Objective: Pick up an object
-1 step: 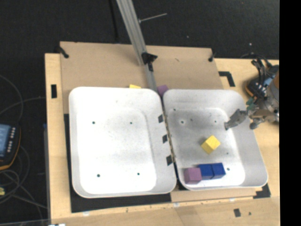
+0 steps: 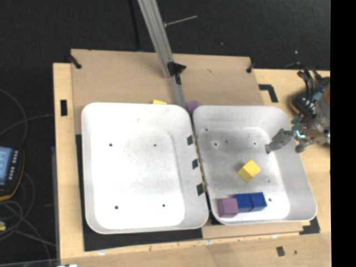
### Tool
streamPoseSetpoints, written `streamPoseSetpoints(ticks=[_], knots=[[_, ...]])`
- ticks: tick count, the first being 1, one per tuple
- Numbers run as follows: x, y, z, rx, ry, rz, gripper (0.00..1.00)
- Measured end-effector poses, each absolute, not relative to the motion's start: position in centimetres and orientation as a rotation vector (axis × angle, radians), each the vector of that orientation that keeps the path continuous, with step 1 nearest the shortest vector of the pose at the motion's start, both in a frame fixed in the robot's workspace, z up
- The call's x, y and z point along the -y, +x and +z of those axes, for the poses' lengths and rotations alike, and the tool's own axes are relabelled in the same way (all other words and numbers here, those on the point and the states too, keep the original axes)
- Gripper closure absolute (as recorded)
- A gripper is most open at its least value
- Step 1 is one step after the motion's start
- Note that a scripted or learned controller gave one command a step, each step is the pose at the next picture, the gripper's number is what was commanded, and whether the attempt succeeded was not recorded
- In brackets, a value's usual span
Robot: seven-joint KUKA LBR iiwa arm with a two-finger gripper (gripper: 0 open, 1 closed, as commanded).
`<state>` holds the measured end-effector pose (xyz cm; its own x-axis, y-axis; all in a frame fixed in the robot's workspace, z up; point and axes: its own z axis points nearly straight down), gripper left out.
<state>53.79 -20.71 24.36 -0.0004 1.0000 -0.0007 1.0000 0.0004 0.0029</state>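
A yellow block [image 2: 249, 170] lies tilted in the middle of the right bin [image 2: 295, 204]. At that bin's front edge a blue block [image 2: 250, 201] sits beside a purple block [image 2: 227, 206], the two touching. My gripper [image 2: 289, 143] hovers at the right bin's right rim, up and to the right of the yellow block and apart from it. Its fingers stand open with nothing between them; one grey finger [image 2: 276, 142] points in over the bin floor.
The left bin [image 2: 89, 149] stands beside the right one. Behind the bins' far edge lie a small yellow piece [image 2: 159, 102] and a small purple piece [image 2: 192, 105]. A slanted metal rail [image 2: 157, 29] rises from the bench's back.
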Motion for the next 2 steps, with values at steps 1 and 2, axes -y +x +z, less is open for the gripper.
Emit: streamPoseSetpoints(ticks=[1, 2], knots=[[19.0, 55.6, 16.3, -2.229, 2.221, -0.004, 0.0], [17.1, 54.4, 9.5, -2.218, 2.219, 0.001, 0.0]])
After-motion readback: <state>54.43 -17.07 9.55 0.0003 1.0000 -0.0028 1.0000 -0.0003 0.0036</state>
